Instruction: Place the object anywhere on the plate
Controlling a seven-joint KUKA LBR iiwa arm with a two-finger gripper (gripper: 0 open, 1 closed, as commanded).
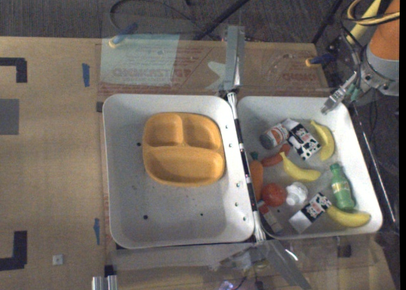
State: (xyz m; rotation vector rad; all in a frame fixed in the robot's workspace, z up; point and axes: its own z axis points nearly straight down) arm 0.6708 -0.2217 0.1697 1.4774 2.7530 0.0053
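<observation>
An orange plate [184,148] with three compartments lies in the upper middle of the left bin [127,219], with nothing on it. The right bin [266,111] holds several toy foods: three yellow bananas [324,140] [298,170] [347,217], a green bottle [341,187], two cow-patterned cartons [304,142] [311,209], a small can [274,135], a carrot [255,178] and a red tomato [273,195]. My gripper [338,97] hangs over the right bin's far right corner, above and apart from the objects, with nothing visibly in it.
A metal divider [240,155] runs between the two bins. A clear sheet [143,60] lies on the bench behind the left bin. Cables and tripod legs [355,16] crowd the upper right near the arm [386,47].
</observation>
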